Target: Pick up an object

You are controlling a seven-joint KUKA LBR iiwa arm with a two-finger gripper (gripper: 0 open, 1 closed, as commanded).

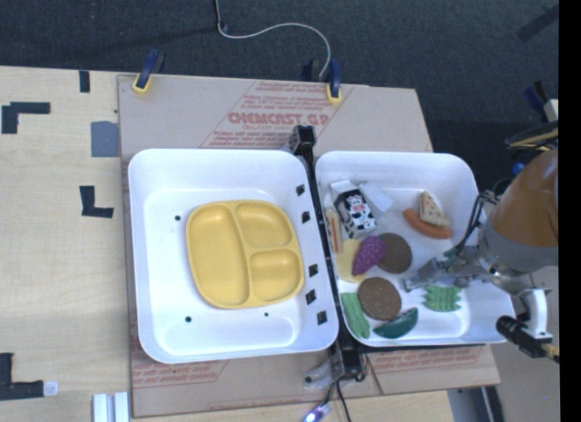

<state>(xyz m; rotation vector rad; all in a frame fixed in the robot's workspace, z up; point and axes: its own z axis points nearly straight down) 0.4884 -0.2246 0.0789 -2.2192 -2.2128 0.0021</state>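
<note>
**Toy food lay waiting as the gripper dipped into the right bin**

Toy food filled the right bin (458, 168), all of it loose and none of it lifted. A purple grape bunch (368, 253) sat touching a brown round patty (396, 251); a 2nd brown patty (379, 298) lay just below them, near the front. A black-and-white cow-print carton (355, 212) rested by the divider, a cake wedge (432, 205) and a sausage (424, 223) sat toward the back right, and a green leafy piece (442, 299) lay beside a dark green pod (396, 324) at the front wall.

And there was the arm (526, 220), reaching in from the right, its gripper (425, 275) low over the bin between the upper patty and the leafy piece. Nothing showed between its fingers, and whether they stood spread or closed could not be told from this slant.

The left bin (145, 230) held 1 yellow 3-compartment plate (245, 252), well apart from the action. The crowding looked awkward: pieces touched, so a clean grab on 1 alone seemed hard. The pick, by my reading, was not yet made.
</note>
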